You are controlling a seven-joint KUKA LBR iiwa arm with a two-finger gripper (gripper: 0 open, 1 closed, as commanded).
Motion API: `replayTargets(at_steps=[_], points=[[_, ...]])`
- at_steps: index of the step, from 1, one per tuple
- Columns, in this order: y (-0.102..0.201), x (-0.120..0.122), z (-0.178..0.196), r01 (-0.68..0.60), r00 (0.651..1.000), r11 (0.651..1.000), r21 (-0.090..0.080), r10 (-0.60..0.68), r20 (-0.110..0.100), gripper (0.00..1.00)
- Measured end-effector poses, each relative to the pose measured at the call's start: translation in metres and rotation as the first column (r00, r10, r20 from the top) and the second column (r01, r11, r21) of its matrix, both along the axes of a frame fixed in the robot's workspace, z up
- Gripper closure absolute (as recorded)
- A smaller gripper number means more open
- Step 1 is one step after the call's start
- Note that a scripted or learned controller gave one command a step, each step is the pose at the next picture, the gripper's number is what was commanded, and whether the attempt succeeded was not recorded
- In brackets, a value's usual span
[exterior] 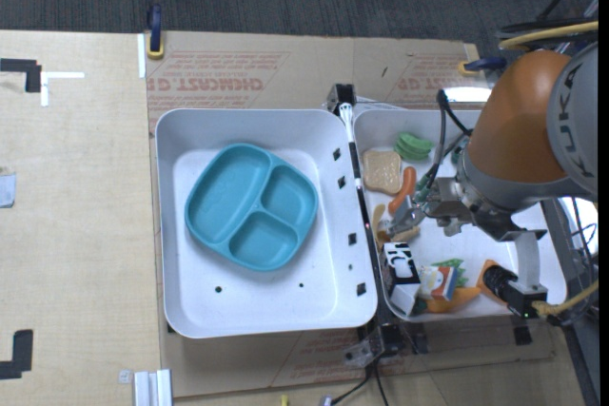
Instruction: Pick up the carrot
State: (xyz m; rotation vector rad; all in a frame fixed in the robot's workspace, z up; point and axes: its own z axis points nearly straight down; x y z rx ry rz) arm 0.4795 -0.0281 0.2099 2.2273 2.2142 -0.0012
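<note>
Two white bins side by side; left bin [181, 299] holds a blue divided plate [251, 206]. Gripper [407, 216] low in right bin [373, 124], beside orange carrot [403, 188] and bread slice [383, 170]. Finger state: cannot tell.

Arm [519, 124] hides right bin's [381, 124] middle; gripper [407, 216] fingers unclear (small clutter around them).

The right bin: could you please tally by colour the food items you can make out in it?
Green: 1, a ridged piece
Tan: 1, a bread slice
Orange: 2, a piece by the tool and a carrot
Total: 4
The arm hides part of the right bin; mixed clutter near the front edge is left uncounted.
</note>
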Motion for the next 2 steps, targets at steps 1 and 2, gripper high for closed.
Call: replayTargets(at_steps=[1,2], points=[[-0.082,-0.001,-0.046,-0.193,0.981,0.981,0.0,0.193,-0.001,0.0],[-0.077,0.004,-0.108,-0.3,0.954,0.954,-0.02,0.301,0.017,0.0]])
